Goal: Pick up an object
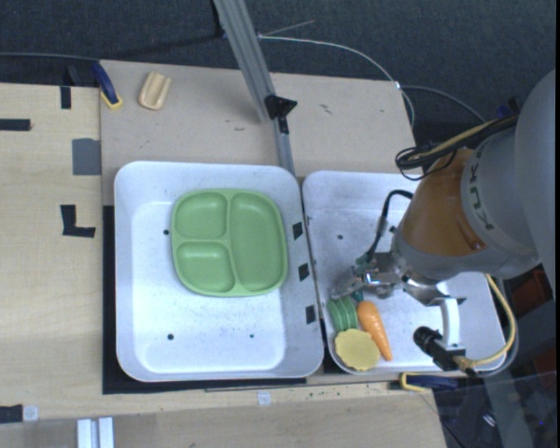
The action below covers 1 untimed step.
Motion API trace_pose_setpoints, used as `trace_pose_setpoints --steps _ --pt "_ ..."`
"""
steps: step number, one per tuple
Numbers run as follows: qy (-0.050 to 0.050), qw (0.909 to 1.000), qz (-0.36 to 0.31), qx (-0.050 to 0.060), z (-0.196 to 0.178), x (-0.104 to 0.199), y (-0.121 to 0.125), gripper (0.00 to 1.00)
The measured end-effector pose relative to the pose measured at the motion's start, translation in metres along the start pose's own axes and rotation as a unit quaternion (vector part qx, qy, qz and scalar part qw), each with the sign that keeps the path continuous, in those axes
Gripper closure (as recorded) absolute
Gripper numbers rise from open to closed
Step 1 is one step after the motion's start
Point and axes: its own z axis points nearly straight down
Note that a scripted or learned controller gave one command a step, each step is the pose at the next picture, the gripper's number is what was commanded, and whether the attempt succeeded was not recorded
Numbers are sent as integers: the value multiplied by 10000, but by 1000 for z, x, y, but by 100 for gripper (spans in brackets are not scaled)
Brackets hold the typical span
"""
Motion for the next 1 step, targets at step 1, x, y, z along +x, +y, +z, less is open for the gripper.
trace_pose_setpoints --steps 1 --pt "3 10000 -7 10 -10 0 0 100"
